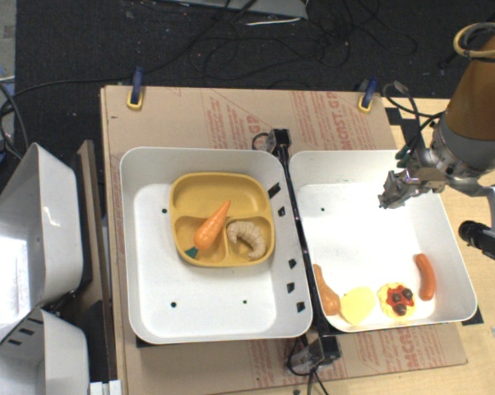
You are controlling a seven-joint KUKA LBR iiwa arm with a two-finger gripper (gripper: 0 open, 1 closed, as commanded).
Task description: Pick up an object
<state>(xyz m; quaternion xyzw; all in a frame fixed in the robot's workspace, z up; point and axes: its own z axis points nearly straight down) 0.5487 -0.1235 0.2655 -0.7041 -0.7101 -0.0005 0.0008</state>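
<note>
Camera view, from above at a slant. A counter [231, 118] topped with brown printed cardboard carries two shallow white bins side by side. The left bin [149, 303] holds a yellow divided plate [186, 192]. In the plate's compartments lie an orange toy carrot [212, 225], tilted with its tip toward the upper right, and just beside it, to the right, a pale curled toy shrimp [249, 239].

The right bin [346, 171] holds four small food toys gathered along its near edge: an orange-brown elongated piece [325, 291] against the left wall, a pale yellow round piece [357, 304] touching or nearly touching it, a small yellow disc with dark red toppings [396, 299] just to the right, and a red-orange sausage [426, 276] lying lengthwise near the right wall. These are the objects available for picking; none is lifted.

The grey arm with its orange band enters from the right, and the gripper [393, 194] hangs over the upper right part of the right bin, well apart from the toys at the near edge. Whether the jaws are spread or pressed together cannot be told at this scale; nothing is seen between them.

Two yellow clamps [135, 99] grip the far edge of the counter, and black cables [231, 31] trail across the dark floor beyond.
</note>
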